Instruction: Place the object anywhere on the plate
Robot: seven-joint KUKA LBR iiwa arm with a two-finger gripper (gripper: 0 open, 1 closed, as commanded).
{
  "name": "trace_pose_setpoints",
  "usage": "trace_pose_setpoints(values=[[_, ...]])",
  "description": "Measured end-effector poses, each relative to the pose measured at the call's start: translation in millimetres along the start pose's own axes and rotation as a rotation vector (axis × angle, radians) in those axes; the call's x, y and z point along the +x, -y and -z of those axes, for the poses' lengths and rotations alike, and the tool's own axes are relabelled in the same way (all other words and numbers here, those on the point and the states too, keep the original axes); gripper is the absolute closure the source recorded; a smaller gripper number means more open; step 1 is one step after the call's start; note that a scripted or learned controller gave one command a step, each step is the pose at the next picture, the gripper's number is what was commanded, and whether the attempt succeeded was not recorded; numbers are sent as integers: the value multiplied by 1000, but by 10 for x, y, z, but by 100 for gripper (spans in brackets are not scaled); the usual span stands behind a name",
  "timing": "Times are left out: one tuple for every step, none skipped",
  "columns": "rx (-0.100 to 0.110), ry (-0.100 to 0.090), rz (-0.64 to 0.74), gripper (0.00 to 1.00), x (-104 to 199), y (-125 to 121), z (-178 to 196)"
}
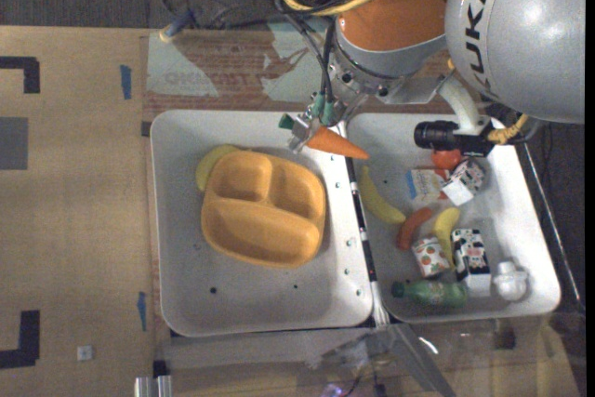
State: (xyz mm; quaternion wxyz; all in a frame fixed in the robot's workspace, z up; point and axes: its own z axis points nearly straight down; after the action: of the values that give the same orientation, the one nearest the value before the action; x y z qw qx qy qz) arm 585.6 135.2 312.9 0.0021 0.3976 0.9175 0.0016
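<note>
Orange carrot (337, 143) — lying just beyond the yellow plate (265, 209).

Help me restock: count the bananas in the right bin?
2: one banana lies along the right bin's left side, a shorter banana sits mid-bin beside the cartons. Others may hide under the arm.

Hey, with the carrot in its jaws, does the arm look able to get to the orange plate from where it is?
Probably yes. The gripper holds the carrot just past the orange plate's upper right corner, and nothing stands between them.
</note>
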Motion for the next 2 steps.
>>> trace_pose_setpoints(values=[[-2, 1, 384, 100, 288, -348, 195], [-3, 4, 696, 100, -420, -467, 634]])
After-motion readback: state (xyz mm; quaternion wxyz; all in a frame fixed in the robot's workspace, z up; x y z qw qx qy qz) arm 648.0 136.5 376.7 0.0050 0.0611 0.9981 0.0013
